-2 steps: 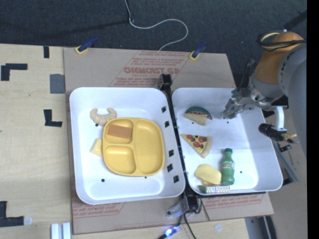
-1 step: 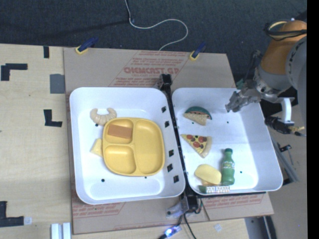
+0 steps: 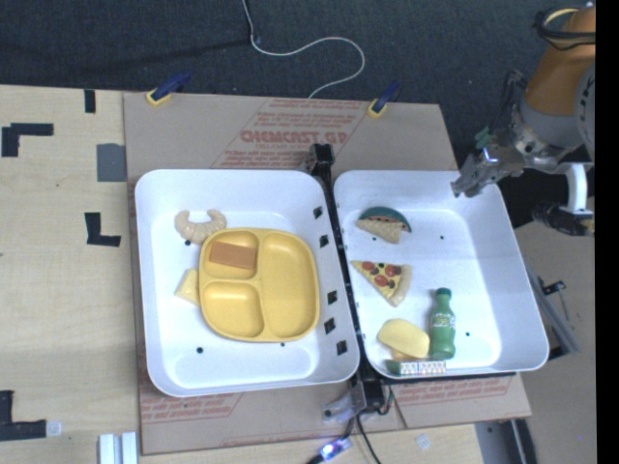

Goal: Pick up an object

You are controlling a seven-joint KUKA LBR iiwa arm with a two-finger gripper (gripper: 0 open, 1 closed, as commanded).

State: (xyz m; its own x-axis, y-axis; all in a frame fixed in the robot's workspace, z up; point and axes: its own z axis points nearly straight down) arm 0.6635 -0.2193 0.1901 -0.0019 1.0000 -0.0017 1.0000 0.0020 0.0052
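Status: the pick has not begun. The grey two-finger gripper [image 3: 471,184] hangs at the upper right corner of the right shallow white bin [image 3: 503,249], over its rim, and nothing sits between its tips. Whether it is spread or pressed together cannot be told at this resolution. All steps remain: move over a target, descend, close, lift.

Candidate objects, right bin:
- Green plastic toy bottle [image 3: 442,324], lying near the lower right of the bin floor. Long axis runs close to top-to-bottom of the view, cap toward the top, base toward the near wall. It lies just beside the pale yellow rounded toy piece [image 3: 403,337], which may be touching it at the base.
- Toy pizza slice with red toppings [image 3: 383,278], centre left of the bin. Its crust edge lies toward the right and its tip toward the upper left, so the long axis runs diagonally.
- Half-round toy slice with a dark green rind [image 3: 384,223], upper left of the bin, rind side up in the view, long axis roughly left-to-right.

Left shallow white bin [image 3: 160,288]: a yellow plastic compartment plate [image 3: 276,293] carrying a brown rectangular piece [image 3: 233,253] in its upper left compartment, a beige curved toy piece [image 3: 197,224] just above the plate, and a pale yellow wedge [image 3: 187,285] at the plate's left edge.

Judgement: the half-round slice is nearest the gripper; the bottle offers the clearest narrow width for a grasp across its long axis
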